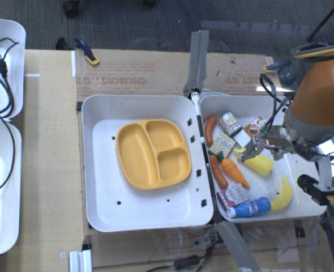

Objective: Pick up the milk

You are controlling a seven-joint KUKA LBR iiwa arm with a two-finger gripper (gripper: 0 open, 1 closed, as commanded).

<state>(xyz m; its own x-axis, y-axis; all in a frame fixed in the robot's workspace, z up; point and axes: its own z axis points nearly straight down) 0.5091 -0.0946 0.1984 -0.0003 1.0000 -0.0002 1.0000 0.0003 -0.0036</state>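
Jaws (249, 153) low in right bin (303, 208), beside lemon (259, 164), grip state unclear, milk (230, 123) apart.

Lab: carpet (172, 16), office-chair casters (72, 6), cardboard-covered bench (138, 72).

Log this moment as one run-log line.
task: pick up milk | gripper: low in right bin, by lemon | holding: nothing seen | tray: left bin
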